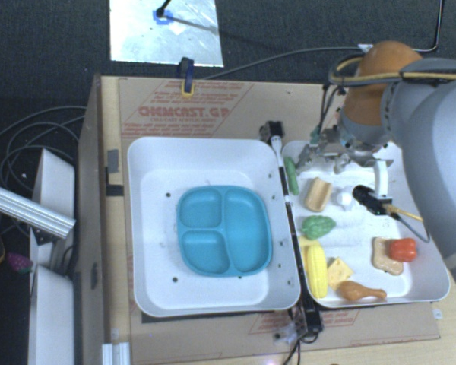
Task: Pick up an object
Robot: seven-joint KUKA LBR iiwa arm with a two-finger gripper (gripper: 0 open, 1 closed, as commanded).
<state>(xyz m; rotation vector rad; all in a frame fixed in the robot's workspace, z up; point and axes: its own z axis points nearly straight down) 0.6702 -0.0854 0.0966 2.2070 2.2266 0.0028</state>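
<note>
Tan bread piece point(317, 194) — blocky, pale-ended — lies in a white bin point(429, 276).

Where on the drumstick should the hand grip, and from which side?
Probably the thin end of the drumstick, from straight above, closing across it: it lies flat, that end points right with room around it, while the thick end sits close to the cheese.

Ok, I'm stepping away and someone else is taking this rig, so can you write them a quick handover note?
The claw hangs over the right bin's far end, nothing visibly held.
In that bin: tan roll nearest the claw, green leaf, corn, drumstick, tomato.
The blue plate sits in the left bin.
Nothing picked up yet; the whole grasp is left.
</note>
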